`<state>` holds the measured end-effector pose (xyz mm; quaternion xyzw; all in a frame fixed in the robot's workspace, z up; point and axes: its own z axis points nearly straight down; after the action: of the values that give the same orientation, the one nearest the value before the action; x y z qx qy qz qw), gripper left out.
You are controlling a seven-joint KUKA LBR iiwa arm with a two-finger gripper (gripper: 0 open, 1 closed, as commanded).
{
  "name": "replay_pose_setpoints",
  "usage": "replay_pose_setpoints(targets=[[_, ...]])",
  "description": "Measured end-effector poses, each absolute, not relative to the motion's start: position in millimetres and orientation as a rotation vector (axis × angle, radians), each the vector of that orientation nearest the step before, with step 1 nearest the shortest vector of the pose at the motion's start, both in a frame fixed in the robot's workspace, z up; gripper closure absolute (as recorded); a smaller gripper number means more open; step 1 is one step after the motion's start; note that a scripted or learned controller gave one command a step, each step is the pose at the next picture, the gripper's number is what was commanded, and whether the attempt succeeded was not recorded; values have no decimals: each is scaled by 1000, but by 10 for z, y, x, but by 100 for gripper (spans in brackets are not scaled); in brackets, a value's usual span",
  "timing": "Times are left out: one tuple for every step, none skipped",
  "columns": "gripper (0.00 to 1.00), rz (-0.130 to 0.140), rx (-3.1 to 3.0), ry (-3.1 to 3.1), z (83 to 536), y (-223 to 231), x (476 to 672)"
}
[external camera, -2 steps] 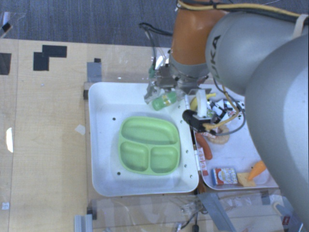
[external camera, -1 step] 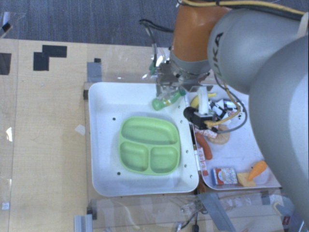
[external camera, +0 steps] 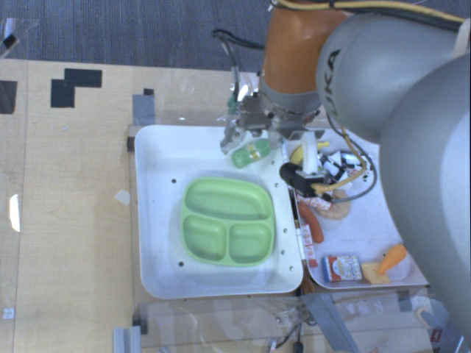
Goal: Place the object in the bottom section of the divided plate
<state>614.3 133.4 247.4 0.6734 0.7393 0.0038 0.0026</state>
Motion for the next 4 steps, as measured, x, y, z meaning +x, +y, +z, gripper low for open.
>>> replay_pose_setpoints(targets=[[0, 19, 2196, 2237, 1111, 1460, 5344], [0, 46, 2747, 1499, 952, 1706, 5383], [0, 3, 2751, 1519, 1312, 1204, 5089], [100, 8, 2749, 1523, 1415, 1211, 5102]])
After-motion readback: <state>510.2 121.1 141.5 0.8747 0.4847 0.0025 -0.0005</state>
